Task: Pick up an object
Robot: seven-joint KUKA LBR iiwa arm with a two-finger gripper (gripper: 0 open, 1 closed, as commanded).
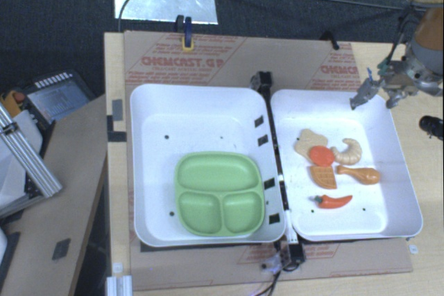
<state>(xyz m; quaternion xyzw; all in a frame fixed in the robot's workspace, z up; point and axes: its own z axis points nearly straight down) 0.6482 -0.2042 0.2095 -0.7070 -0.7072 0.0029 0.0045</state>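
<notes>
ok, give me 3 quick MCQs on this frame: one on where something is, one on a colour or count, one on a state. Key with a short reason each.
1. Where is the green divided plate?
A. in the left bin
B. in the right bin
C. on the bench outside both bins

2. How many compartments does the plate have?
A. two
B. three
C. five

3. What is the gripper doing?
A. gripping the red pepper
B. resting on the plate
C. holding nothing, over the far right corner of the right bin

Key:
1 A: the plate lies at the near side of the left bin.
2 B: one long section above two smaller ones.
3 C: its fingers are spread with nothing between them, apart from the toy food; the red pepper lies on the floor of the right bin.
</notes>
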